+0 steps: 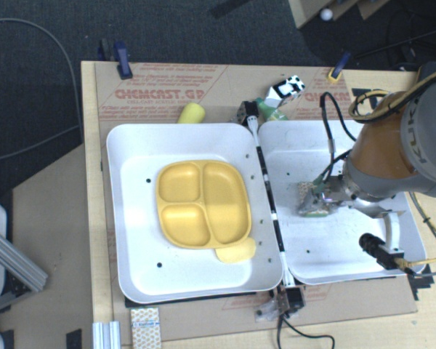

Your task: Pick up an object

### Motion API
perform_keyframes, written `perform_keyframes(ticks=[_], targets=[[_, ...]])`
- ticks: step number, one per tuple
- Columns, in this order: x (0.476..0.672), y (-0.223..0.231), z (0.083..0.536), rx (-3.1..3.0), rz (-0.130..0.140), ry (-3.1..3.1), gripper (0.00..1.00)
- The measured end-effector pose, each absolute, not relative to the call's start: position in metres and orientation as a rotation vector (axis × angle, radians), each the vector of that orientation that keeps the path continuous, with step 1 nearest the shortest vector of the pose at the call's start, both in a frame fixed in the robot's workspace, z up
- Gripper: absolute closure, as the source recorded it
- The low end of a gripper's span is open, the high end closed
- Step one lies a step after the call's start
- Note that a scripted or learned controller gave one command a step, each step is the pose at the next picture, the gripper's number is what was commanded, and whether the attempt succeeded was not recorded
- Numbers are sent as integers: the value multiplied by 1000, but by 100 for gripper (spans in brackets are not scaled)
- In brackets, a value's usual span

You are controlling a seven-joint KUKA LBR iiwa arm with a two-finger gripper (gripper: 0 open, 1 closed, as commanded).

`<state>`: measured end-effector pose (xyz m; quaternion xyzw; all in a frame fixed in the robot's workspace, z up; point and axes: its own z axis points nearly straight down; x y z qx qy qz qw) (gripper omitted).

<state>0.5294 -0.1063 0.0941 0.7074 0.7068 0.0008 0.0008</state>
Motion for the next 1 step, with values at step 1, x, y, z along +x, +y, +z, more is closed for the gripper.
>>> perform_keyframes(ticks=[1], targets=[[552,-41,185,2220,2,2223,100]])
